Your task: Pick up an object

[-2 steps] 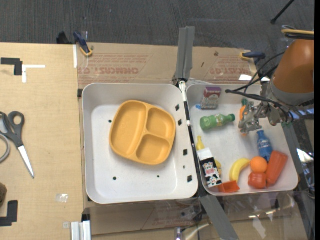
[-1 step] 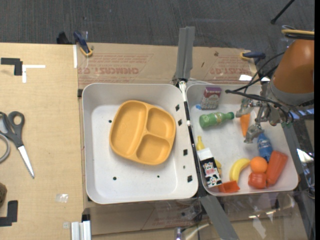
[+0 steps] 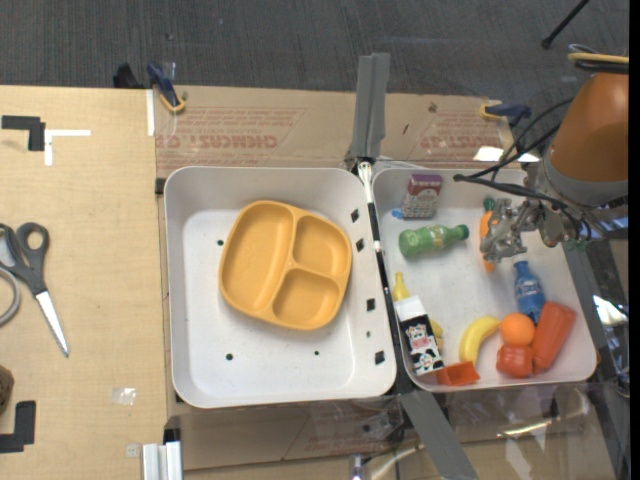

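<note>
Blue bottle (image 3: 527,290) observed lying in right bin (image 3: 575,368), just below gripper (image 3: 500,236), finger state could not be determined, green bottle (image 3: 432,238), banana (image 3: 477,337), orange (image 3: 517,328) noted nearby, yellow divided plate (image 3: 285,264) recorded in left bin (image 3: 190,298).

**Orange band, grey wrist, metal claw**

The arm (image 3: 598,133) carries a broad, rounded orange band, glossy, with a pale highlight along its upper edge. Below the band sits a grey wrist section, duller in tone. Several thin black cables run from the wrist toward the left and upward, some looping loosely. The claw (image 3: 497,236) is a small assembly of silver-grey metal with darker parts among them, its surfaces catching light in spots. Fine details such as screws or markings are too small to make out.
</note>
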`<action>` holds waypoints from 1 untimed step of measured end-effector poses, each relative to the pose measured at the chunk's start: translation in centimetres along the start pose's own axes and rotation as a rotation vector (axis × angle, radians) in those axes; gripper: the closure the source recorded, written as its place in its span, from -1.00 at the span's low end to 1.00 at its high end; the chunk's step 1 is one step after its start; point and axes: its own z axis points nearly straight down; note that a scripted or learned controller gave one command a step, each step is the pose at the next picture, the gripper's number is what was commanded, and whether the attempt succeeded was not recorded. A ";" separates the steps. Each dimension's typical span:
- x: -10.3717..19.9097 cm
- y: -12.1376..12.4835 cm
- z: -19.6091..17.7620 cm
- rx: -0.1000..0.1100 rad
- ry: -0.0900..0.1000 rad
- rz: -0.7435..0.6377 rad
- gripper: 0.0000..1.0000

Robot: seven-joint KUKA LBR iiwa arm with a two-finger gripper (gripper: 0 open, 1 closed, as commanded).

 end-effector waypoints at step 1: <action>0.0 0.0 0.0 0.000 0.000 0.000 -1.00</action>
